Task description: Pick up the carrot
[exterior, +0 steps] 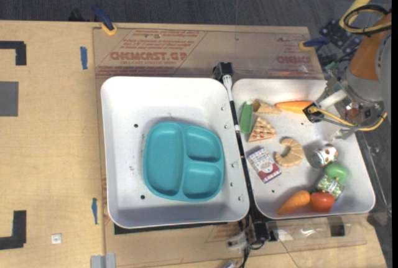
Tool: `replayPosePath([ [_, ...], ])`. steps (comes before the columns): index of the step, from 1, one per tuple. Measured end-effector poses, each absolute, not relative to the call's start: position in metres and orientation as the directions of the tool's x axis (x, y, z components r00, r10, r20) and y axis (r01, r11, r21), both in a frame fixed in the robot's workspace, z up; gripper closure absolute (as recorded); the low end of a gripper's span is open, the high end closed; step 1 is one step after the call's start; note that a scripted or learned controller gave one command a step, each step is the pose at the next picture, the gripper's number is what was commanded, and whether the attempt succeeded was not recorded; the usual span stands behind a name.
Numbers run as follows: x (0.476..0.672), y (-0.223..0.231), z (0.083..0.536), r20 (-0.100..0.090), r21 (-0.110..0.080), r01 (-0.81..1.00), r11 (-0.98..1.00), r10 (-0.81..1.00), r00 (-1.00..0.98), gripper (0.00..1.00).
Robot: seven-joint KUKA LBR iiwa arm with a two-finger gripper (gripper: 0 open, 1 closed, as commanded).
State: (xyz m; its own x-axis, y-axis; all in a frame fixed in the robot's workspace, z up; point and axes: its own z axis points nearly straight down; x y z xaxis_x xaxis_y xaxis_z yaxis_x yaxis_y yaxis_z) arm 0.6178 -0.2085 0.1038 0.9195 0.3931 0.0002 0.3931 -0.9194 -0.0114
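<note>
A slim orange carrot (291,106) lies near the back wall of the right bin (364,198), its tip pointing left. My gripper (347,122) hangs over the right side of that bin, just right of the carrot's thick end. The view does not show anything between its fingers. The grey arm with its orange band (367,58) reaches in from the right edge.
The right bin also holds a green item (247,116), a pizza slice (262,129), a croissant (289,152), a small packet (263,163), a can (326,154), a green bottle (331,178), a red tomato (321,201) and a stubby orange vegetable (294,201). A teal divided plate (183,161) lies in the left bin (118,136).
</note>
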Motion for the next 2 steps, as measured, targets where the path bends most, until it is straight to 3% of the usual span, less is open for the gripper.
replayPosePath([
  [1,0.613,-0.158,0.088,0.005,0.002,0.364,-0.931,0.364,0.931,0.00],
  [2,0.645,-0.148,0.089,-0.030,-0.009,0.217,-0.976,0.217,0.976,0.00],
])
